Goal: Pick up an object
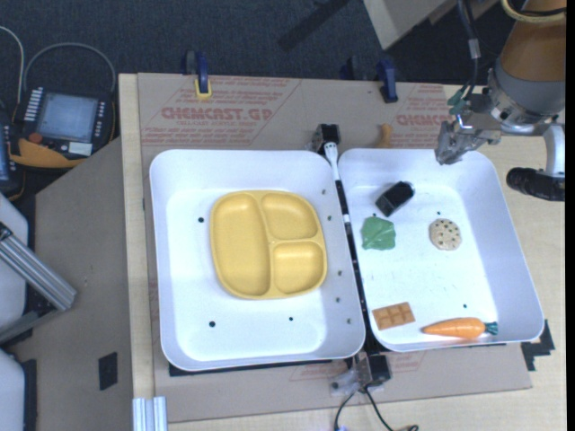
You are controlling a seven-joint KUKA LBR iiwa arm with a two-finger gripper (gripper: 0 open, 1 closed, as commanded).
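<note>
- White plastic bins, shallow, side by side: left bin (180, 330) bears a yellow divided tray (267, 242), smooth, three compartments (likely a drop spot, my guess).
- Right bin (517, 277) holds my candidates, spread apart, so any is reachable.
- Gripper (452, 148) hovers at that bin's far rim, nothing between its fingers; how wide they are, I cannot tell.
- Carrot (456, 329), tapered, near edge.
- Black block (393, 197), boxy.
- Green leaf (378, 233), crinkled.
- Waffle square (393, 315), flat.
- Cookie (444, 233), round, speckled.
</note>
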